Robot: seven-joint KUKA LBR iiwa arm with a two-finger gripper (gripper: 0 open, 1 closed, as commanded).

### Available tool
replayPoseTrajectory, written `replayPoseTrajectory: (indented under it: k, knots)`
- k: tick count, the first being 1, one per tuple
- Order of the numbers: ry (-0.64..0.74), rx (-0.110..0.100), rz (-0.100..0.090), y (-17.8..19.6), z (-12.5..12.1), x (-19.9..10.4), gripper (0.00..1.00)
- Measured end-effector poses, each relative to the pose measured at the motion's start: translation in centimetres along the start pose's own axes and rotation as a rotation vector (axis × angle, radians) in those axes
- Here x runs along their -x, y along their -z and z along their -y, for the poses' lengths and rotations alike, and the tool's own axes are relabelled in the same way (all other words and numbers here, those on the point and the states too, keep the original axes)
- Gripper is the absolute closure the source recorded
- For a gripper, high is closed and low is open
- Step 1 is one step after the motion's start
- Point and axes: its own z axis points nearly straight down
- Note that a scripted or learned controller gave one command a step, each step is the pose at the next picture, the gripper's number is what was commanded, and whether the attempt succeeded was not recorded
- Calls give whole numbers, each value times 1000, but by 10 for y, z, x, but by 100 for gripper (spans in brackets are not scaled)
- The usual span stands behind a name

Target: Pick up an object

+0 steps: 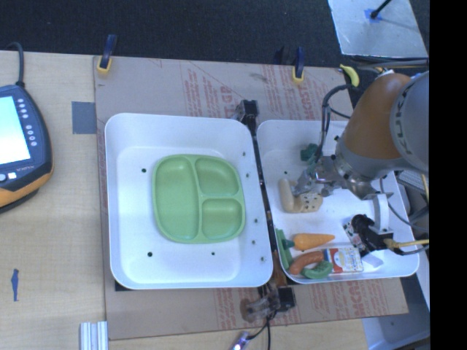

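Observation:
My gripper (312, 181) hangs low over the middle of the right bin (271, 138), on the grey arm with the orange band (376, 119). Directly beneath and touching its tip in the view is a pale yellow cheese wedge with holes (311, 203). A tan bread-like piece (287, 196) lies just left of the cheese. A small dark green item (309, 152) sits behind the gripper. At the bin's front lie an orange carrot (314, 240), a reddish sausage (305, 260), a green ring (318, 271) and a printed red and white packet (347, 259).
The left bin (124, 195) holds a green divided plate (198, 197). A green strip (281, 240) lies by the right bin's left wall. A tablet-like pendant (18, 148) rests on the bench at far left. Clamps (106, 55) hold the board's back edge.

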Motion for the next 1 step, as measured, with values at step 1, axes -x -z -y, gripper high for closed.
replayPoseTrajectory:
  k: [1]
  knots:
    - [-1, -9, -6, 85, -23, -57, 100]
